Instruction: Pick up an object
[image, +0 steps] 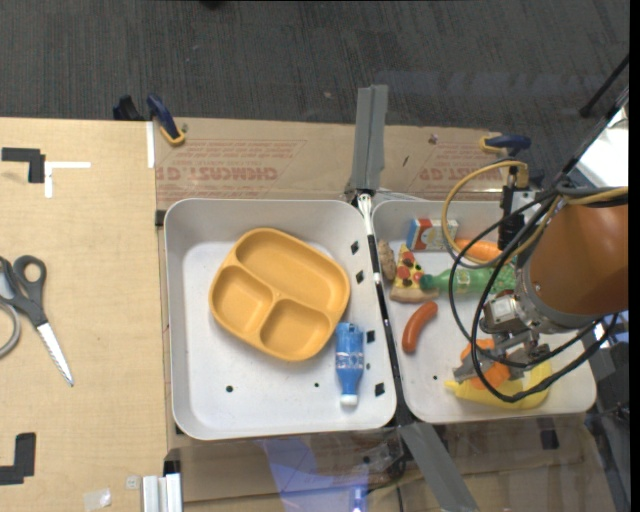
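Observation:
My gripper (492, 362) is low over the front right part of the right bin (420, 400). It hangs right above a yellow banana (505, 390) and a small orange piece (493, 374) that lie under it. Cables and the wrist hide how it meets them. A red sausage (418, 326) lies to its left. Further back are a pizza slice (405, 278), a green toy vegetable (465, 279), an orange carrot (482, 250) and a white carton (428, 235).
The left bin (190, 330) holds a yellow-orange divided plate (279, 293) and a blue bottle (348, 362) at its right wall. Scissors (35, 310) lie on the bench at far left. The arm's orange band (590, 255) looms over the right bin's right side.

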